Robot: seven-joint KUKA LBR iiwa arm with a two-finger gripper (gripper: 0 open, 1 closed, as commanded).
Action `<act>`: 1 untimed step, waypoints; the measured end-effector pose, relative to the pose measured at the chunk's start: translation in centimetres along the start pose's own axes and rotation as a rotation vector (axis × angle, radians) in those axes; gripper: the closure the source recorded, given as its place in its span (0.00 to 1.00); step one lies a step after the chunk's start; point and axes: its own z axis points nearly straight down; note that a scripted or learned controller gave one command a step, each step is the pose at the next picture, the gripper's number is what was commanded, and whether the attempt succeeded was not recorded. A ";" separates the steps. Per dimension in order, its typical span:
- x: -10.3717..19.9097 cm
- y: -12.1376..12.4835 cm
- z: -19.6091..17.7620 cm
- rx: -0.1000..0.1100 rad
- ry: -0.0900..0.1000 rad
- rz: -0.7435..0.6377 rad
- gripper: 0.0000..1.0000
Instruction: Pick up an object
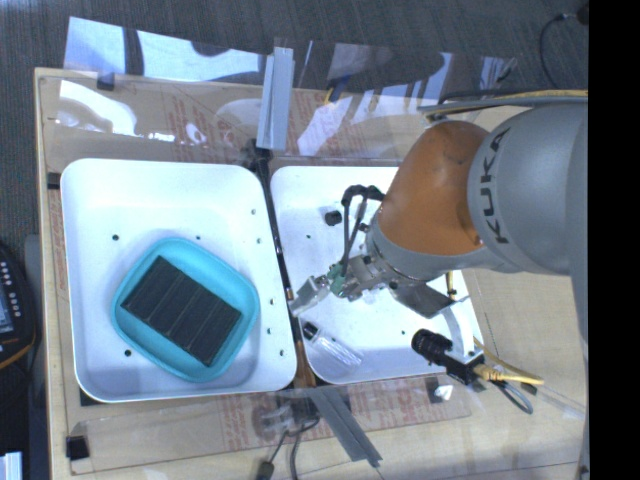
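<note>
We see a rounded-square blue dish [186, 306] with a dark ribbed insert in the left bin [90, 198]; the metallic end effector [318, 290] hangs right of it, its grip unclear to us

Two white bins sit side by side on my bench [150, 423], the left bin [90, 268] touching the right bin [300, 193]. A grey post [273, 98] stands just behind their shared edge.

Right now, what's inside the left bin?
The left bin holds a blue tray carrying a dark ribbed panel. Whatever lies beneath that tray is covered.
</note>
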 end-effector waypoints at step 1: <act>-1.6 2.2 7.8 -0.016 0.013 0.074 0.00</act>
